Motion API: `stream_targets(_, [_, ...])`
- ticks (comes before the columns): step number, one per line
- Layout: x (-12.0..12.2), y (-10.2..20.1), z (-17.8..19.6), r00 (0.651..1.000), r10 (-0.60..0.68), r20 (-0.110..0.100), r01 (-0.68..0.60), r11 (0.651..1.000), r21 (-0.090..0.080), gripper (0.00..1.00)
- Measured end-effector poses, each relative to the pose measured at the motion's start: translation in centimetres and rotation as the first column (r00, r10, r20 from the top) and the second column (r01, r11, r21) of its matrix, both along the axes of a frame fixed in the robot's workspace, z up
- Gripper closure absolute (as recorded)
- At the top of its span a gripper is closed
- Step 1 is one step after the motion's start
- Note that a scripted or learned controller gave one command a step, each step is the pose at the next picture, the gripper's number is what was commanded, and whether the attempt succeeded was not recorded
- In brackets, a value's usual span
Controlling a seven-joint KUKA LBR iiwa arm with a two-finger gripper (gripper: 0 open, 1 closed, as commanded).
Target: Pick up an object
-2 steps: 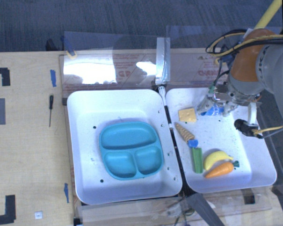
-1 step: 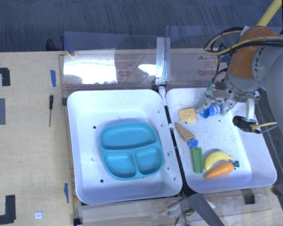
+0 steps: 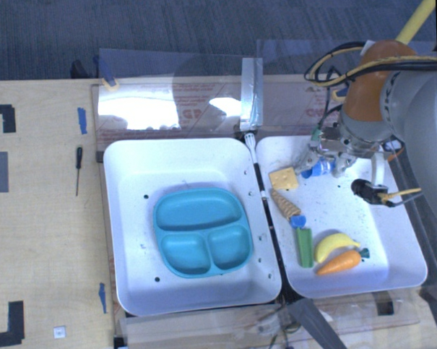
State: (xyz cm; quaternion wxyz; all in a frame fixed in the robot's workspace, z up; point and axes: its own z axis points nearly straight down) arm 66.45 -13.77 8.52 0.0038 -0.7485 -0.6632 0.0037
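Carrot [image 3: 340, 262] by banana [image 3: 333, 245], arm bent low, claw [image 3: 325, 163] over right bin [image 3: 403, 270]

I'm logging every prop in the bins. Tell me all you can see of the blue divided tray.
The blue divided tray is a light blue rounded rectangle, plastic by its look, with one wide compartment at the far side and two smaller ones nearer. It lies flat, slightly turned, on the floor of the left bin. Nothing lies in it.
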Motion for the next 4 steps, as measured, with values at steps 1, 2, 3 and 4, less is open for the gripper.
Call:
stream_targets(1, [-2.3,-5.9,0.1,0.997,0.076,0.010,-0.076,0.997,0.003,0.00])
stream_targets(2, [-0.2,-4.2,0.0,0.979,0.205,-0.006,-0.205,0.979,0.000,0.00])
stream_targets(3, [-3.5,-0.5,3.5,0.986,0.166,0.014,-0.166,0.986,-0.001,0.00])
stream_targets(4, [-0.5,-0.8,0.4,0.987,0.163,-0.015,-0.163,0.987,0.004,0.00])
